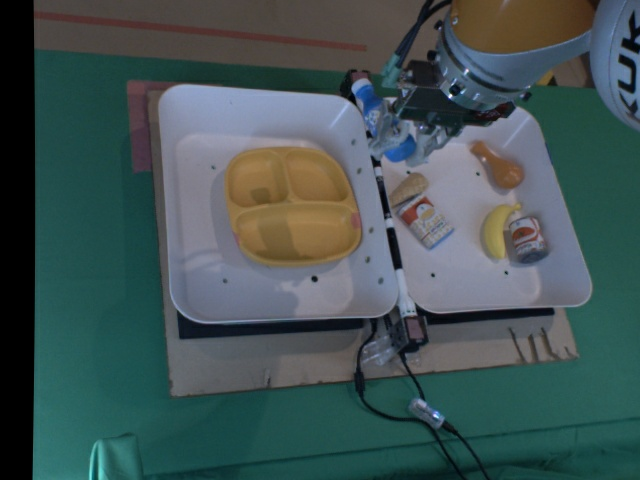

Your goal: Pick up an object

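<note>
My gripper (408,140) hangs over the left edge of the right bin (560,268), near its back corner. A white and blue bottle (372,103) lies at a slant between the fingers, its blue end (401,150) low between the fingertips. The fingers are shut on it. The bottle's upper end sticks out to the left over the strip between the two bins. Whether the bottle rests on the bin or hangs free is hard to tell.
In the right bin lie a tan biscuit-like piece (408,188), a red and white packet (428,221), a brown drumstick (497,165), a banana (495,230) and a small can (527,238). The left bin (200,278) bears a yellow divided plate (292,206). Cables (400,388) trail off the front.
</note>
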{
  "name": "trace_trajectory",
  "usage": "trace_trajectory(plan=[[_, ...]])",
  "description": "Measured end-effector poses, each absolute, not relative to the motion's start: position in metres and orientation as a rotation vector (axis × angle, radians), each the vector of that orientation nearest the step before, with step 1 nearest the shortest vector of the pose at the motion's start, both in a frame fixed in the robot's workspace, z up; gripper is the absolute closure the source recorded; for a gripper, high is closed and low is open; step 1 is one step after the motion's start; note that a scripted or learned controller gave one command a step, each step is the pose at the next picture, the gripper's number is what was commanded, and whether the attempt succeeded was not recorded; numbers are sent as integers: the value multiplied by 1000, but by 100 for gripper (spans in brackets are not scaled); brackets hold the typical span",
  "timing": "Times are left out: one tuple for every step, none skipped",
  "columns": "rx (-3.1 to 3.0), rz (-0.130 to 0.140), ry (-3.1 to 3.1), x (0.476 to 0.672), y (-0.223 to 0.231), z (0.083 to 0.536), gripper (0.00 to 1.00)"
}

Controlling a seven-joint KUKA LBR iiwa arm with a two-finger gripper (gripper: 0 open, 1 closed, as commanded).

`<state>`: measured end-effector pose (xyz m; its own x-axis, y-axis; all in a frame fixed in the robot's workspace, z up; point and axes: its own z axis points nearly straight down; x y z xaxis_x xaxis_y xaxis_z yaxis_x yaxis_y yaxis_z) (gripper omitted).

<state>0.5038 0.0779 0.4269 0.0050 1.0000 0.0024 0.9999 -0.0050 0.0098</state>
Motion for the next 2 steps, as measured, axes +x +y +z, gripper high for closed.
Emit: trace_trajectory(plan=[[2227,3,2213,472,28,331,100],[2222,12,2214,468,54,395,100]])
